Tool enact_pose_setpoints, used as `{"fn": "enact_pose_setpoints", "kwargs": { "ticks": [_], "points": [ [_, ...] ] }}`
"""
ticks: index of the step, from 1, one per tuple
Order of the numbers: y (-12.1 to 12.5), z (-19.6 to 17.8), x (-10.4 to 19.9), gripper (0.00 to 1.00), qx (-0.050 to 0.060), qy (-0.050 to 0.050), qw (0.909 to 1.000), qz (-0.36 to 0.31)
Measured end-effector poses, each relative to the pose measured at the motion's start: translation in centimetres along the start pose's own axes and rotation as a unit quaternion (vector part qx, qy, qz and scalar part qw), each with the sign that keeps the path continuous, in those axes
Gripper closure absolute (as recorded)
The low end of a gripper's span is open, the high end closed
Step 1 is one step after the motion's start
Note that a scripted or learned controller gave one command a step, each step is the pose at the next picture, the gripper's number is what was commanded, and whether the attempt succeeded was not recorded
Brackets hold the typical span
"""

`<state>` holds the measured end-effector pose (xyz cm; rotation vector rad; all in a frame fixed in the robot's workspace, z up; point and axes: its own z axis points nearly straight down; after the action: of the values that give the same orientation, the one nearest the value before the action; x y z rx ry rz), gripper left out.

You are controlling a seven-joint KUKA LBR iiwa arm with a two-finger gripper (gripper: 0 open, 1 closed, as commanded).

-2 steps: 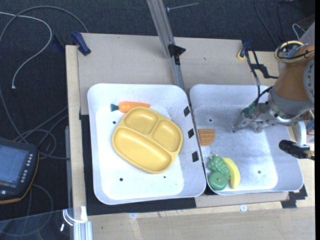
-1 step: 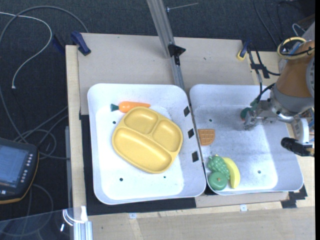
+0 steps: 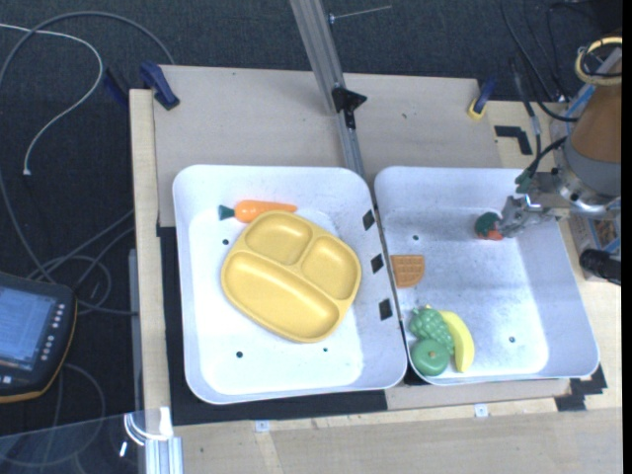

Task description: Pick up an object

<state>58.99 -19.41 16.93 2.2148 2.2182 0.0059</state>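
Observation:
My gripper (image 3: 508, 221) hangs low over the back of the right bin (image 3: 533, 294), coming in from the right edge. Right against its left side lies a small dark green and red object (image 3: 486, 227), perhaps a toy strawberry; whether it is touched or gripped I cannot tell. At the bin's front left lie a green grape bunch (image 3: 426, 322), a yellow banana (image 3: 458, 341) and a green apple (image 3: 430, 357), packed together. A tan waffle piece (image 3: 407, 269) rests by the bin's left wall.
The left bin (image 3: 202, 344) holds a yellow divided plate (image 3: 290, 275) and an orange carrot (image 3: 261, 208) behind it. A metal post (image 3: 326, 57) rises between the bins at the back. Cables lie off the bench to the left.

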Motion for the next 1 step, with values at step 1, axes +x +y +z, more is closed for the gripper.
{"fn": "enact_pose_setpoints", "kwargs": {
  "ticks": [1],
  "points": [
    [0.22, -5.43, -0.02, 1.0, 0.0, 0.0, 1.0, 0.0]
  ]
}}
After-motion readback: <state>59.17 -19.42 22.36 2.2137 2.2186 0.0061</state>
